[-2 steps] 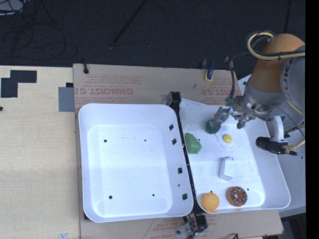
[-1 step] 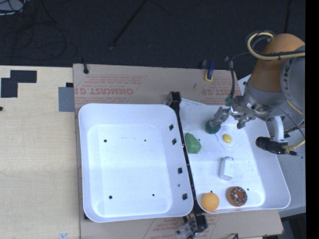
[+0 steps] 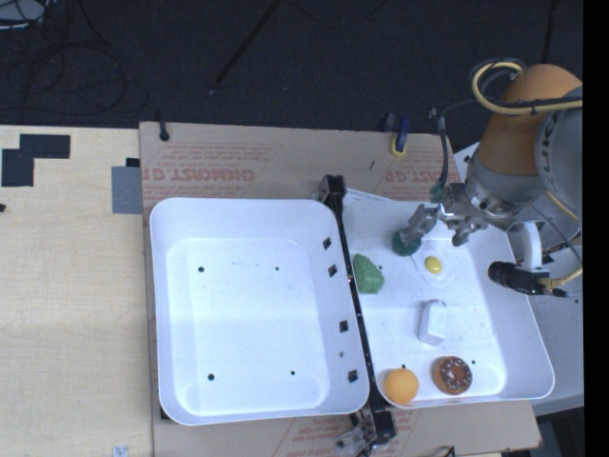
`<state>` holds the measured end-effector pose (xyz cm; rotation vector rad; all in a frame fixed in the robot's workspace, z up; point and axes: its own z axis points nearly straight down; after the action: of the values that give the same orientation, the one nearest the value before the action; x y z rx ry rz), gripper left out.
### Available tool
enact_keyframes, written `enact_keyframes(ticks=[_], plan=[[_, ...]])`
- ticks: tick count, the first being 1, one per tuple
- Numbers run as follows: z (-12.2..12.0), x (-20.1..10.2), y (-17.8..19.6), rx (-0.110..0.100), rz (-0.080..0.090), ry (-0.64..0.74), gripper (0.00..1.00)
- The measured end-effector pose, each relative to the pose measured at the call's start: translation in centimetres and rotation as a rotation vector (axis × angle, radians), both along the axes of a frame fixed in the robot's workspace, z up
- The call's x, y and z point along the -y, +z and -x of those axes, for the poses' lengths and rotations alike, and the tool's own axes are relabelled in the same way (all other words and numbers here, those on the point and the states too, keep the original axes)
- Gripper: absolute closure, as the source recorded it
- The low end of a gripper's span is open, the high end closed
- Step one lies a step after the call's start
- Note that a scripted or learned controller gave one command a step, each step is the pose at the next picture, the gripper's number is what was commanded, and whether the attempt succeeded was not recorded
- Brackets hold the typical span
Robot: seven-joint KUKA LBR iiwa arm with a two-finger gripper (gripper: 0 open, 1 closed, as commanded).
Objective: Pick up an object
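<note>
Tool (image 3: 440, 225) low over right bin (image 3: 519, 369), near its far edge; fingers spread, nothing between them. One fingertip beside dark green obj (image 3: 406, 245), not gripping. We judge pick not yet done: still need to close on sth and lift. Candidates all lying in right bin: yellow piece (image 3: 434, 266), light green lump (image 3: 367, 276), white block (image 3: 432, 322), orange ball (image 3: 402, 386), donut (image 3: 453, 375). Left bin (image 3: 171, 255) bare.

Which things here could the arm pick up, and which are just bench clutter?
Candidates, all in the right bin:
- dark green piece by the hand
- fried egg toy
- light green lump
- white block
- orange ball
- chocolate donut

Just lying about:
- left bin
- cardboard sheet
- yellow clamp
- black clips between the bins
</note>
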<state>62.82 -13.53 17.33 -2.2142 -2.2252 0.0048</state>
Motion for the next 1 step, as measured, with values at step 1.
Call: enact_keyframes(ticks=[1], plan=[[0.0, 0.0, 0.0, 0.0, 0.0, 0.0, 0.0]])
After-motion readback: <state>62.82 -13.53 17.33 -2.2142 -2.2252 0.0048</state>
